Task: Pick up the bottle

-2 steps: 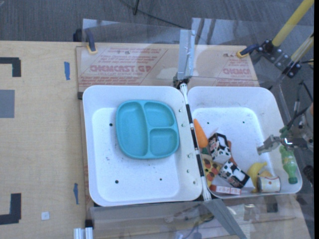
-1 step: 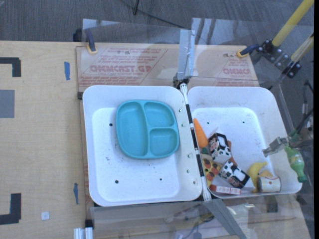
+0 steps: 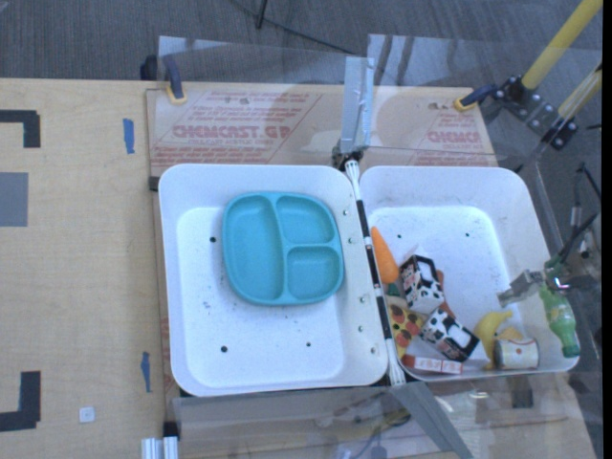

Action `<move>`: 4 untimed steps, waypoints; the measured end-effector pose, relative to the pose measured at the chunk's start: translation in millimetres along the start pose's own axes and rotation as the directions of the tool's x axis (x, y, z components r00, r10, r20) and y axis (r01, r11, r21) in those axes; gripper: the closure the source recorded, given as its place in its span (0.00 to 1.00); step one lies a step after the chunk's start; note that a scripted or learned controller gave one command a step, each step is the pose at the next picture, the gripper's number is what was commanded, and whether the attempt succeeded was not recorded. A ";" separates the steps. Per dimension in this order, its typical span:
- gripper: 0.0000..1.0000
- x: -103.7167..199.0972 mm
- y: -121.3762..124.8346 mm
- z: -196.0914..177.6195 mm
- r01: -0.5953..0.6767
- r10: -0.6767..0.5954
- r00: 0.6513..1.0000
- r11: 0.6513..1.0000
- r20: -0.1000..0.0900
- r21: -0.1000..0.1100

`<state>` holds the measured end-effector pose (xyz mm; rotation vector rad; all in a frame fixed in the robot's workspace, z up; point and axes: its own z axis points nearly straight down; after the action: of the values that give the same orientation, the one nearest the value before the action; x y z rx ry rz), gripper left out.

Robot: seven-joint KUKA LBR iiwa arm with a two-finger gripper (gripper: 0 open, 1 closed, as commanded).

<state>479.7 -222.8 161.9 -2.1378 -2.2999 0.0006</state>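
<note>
At the right bin's (image 3: 449, 182) right rim, the gripper (image 3: 535, 283) hung (its state I could not tell) just beside the green bottle (image 3: 559, 321), near a banana (image 3: 491, 329). Judging by this, the approach was underway; closing squarely on the bottle's body came next.

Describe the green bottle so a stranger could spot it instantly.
Look in the right-hand white bin, at its far right rim near the front corner. The small green plastic bottle lies there beside a yellow banana and a white cup; nothing else nearby is green.
</note>
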 end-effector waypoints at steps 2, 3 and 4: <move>0.00 4.8 -0.2 0.6 -0.109 0.109 0.994 0.994 0.001 0.000; 0.00 1.1 0.1 -38.2 -0.091 0.091 0.996 0.996 0.003 -0.003; 0.00 4.2 0.1 -22.9 -0.048 0.048 0.999 0.999 0.000 0.000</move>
<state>479.6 -218.6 184.8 -2.1923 -2.2471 0.0008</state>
